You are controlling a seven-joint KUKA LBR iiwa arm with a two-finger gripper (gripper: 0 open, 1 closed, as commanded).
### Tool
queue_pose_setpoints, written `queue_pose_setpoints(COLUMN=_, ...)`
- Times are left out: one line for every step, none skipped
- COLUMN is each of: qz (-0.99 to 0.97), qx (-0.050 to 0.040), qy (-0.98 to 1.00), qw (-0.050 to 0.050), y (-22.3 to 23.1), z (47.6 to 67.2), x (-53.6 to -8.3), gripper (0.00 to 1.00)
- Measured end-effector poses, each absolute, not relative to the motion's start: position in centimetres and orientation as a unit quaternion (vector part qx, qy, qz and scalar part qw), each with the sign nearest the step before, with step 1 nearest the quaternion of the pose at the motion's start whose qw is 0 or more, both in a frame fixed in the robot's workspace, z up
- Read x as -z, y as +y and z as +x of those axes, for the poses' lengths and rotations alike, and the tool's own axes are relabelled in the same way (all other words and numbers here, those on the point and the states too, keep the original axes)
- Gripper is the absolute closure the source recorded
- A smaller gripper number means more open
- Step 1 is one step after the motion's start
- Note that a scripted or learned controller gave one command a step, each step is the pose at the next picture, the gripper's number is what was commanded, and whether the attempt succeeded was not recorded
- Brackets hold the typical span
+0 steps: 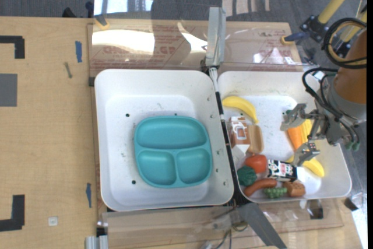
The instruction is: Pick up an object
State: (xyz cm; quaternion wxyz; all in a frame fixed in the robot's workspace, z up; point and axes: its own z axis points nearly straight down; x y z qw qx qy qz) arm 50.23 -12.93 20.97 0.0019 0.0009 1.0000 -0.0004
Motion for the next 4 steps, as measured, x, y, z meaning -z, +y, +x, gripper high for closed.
queue_pose_setpoints(qz=-0.101, qx=0.0041, qy=0.995, qw=0.013, y=-14.1, z=54.2, x=-11.2, gripper=0.0)
queue_pose_setpoints(qz=-0.12, qx=0.0021, qy=0.993, qw=0.008, y=-17.2, z=54.7, x=-8.9, gripper=0.0)
queue_pose_setpoints(qz=-0.121, qx=0.0044, qy=0.993, qw=0.015, y=-17.1, z=55.1, x=-10.3, gripper=1.0)
queue_pose_setpoints(qz=-0.121, qx=0.004, qy=0.993, qw=0.014, y=-17.1, z=55.0, x=-10.2, gripper=0.0)
